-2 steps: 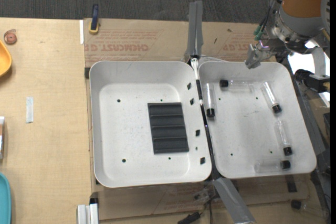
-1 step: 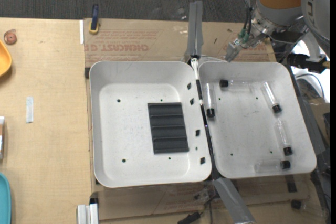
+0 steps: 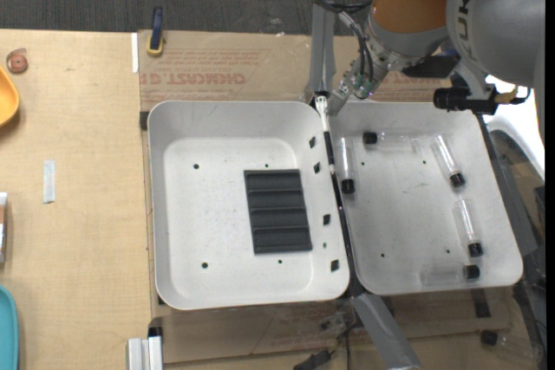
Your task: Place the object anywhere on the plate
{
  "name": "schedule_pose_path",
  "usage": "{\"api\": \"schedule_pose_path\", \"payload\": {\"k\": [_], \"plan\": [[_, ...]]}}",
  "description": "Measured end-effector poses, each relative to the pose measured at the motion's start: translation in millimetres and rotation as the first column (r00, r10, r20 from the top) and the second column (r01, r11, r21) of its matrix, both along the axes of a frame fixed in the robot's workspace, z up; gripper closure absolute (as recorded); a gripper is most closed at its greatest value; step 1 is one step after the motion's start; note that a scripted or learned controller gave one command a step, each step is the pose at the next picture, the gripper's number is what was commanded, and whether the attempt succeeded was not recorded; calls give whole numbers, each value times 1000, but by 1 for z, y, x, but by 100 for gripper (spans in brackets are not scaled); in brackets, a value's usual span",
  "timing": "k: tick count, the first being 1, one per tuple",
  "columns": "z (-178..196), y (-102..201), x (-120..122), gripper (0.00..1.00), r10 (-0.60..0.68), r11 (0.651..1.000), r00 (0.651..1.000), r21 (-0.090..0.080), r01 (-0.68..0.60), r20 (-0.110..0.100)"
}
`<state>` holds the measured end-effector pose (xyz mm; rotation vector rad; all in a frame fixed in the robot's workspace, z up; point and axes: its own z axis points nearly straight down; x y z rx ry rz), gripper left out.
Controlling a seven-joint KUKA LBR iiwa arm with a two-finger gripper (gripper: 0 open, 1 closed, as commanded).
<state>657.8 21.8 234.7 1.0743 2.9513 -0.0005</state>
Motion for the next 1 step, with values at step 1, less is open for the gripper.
{"api": "schedule_pose_path", "payload": {"k": [1], "plan": [[16, 53, -12, 100, 295, 955, 955, 0, -295, 2]]}}
